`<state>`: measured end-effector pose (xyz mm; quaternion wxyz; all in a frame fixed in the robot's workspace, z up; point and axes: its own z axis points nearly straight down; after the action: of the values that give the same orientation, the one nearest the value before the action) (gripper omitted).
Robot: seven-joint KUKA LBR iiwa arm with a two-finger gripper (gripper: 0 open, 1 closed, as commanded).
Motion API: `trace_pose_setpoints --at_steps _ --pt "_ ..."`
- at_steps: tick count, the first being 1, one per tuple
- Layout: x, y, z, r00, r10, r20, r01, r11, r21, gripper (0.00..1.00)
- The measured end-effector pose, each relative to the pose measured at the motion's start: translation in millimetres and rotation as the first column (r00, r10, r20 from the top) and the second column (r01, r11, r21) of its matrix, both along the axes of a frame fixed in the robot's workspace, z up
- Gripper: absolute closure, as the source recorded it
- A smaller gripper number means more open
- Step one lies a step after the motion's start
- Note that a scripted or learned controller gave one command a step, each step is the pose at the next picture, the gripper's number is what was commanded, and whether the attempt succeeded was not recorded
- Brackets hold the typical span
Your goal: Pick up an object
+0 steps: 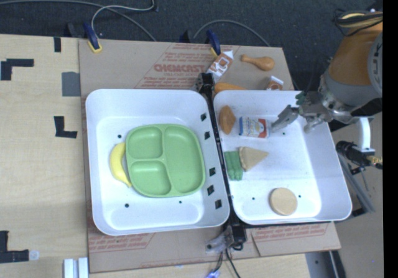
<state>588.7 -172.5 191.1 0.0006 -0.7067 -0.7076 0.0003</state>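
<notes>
The right bin [323, 165] holds a brown bread roll [227, 119], a small white carton with a red and blue label [252, 127], a tan wedge [252, 157], a green piece [234, 165] and a round tan cookie [283, 201]. My gripper [283, 117] hangs over the upper right part of this bin, just right of the carton, with its fingers spread apart and nothing between them. The left bin [99, 115] holds a green divided plate [165, 160] with a yellow banana [117, 163] tucked at its left side.
Behind the bins on the cardboard lie a tan drumstick-shaped toy [257, 61], a small red-and-white packet [219, 63] and an orange piece [227, 87]. Black clips join the two bins along the middle wall [211, 146]. Cables run across the dark floor at the top.
</notes>
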Motion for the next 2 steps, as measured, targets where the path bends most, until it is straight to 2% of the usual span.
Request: trace_pose_setpoints --at_steps 1,2 --pt "67 58 -90 1.000 0.002 0.009 -0.002 1.000 -0.002 0.00" --pt "30 57 -97 1.000 0.002 0.029 -0.002 1.000 -0.009 0.00"
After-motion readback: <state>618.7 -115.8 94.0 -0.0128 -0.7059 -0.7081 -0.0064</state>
